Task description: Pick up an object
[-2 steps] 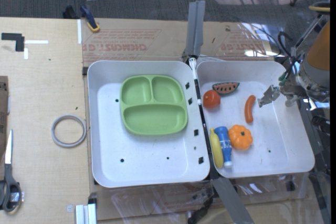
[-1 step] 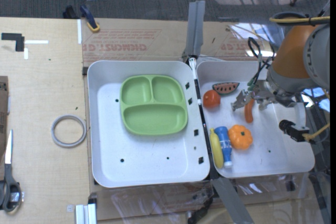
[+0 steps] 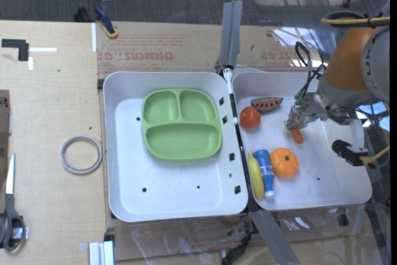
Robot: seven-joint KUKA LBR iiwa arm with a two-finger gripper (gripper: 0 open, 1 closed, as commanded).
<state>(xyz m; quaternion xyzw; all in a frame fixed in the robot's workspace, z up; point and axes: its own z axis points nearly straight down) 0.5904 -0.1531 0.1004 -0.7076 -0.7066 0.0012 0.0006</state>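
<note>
A roll of tape [image 3: 81, 154] is seen lying flat on the bench [image 3: 49, 102], left of the bins. Scissors [image 3: 11, 220] are laid near the bench's left edge. A blue and yellow clamp [image 3: 107, 23] is placed at the far edge, on brown cardboard [image 3: 161, 49].

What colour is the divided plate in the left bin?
Light green, plain, seen clearly in the camera view: plate.

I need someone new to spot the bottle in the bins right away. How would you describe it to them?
Look at the right white bin, the one the arm reaches into. Near its front left corner a small blue bottle with a white cap lies flat. It sits between a yellow banana and an orange pumpkin, and is the only blue thing there.
</note>
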